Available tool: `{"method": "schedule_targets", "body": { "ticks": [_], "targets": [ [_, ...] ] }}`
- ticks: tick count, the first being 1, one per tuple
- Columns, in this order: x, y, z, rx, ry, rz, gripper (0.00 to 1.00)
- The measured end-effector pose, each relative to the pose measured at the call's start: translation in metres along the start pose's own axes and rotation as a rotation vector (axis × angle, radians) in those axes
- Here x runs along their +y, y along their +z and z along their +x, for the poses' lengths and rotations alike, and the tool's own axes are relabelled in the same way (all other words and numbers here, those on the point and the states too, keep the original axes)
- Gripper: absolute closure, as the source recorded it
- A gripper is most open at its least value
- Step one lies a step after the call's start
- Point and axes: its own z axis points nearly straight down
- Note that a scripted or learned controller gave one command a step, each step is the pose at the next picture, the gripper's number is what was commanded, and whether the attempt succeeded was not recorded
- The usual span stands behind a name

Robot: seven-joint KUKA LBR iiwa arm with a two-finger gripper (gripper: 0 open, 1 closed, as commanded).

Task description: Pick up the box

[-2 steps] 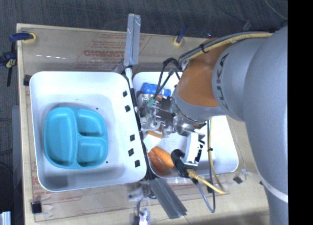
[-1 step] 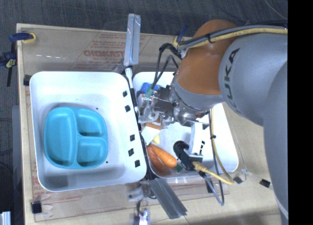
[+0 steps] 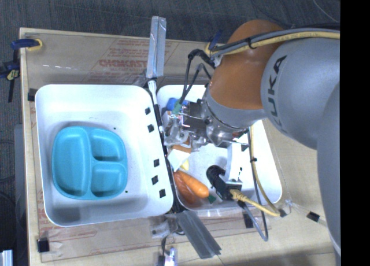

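Note:
My gripper is low in the right bin, close to its left wall, with the arm covering most of that bin. Just below the gripper a pale, flat-sided piece with a yellowish corner peeks out; it may be the box, but most of it is hidden. I cannot see anything between the gripper's fingers.
An orange, carrot-like object lies at the front left of the right bin. A small blue item sits near that bin's back left. The left bin holds a blue divided plate.

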Motion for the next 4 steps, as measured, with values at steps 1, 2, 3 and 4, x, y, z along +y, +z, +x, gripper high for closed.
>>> {"method": "schedule_targets", "body": {
  "ticks": [1,2,3,4],
  "targets": [
    [0.000,-0.043,-0.006,0.004,0.096,-0.009,1.00],
    [0.014,0.040,0.011,0.003,0.393,-0.004,1.00],
    [0.014,0.040,0.011,0.003,0.393,-0.005,0.00],
    [0.002,0.113,-0.009,0.004,0.431,-0.006,0.00]
  ]
}}
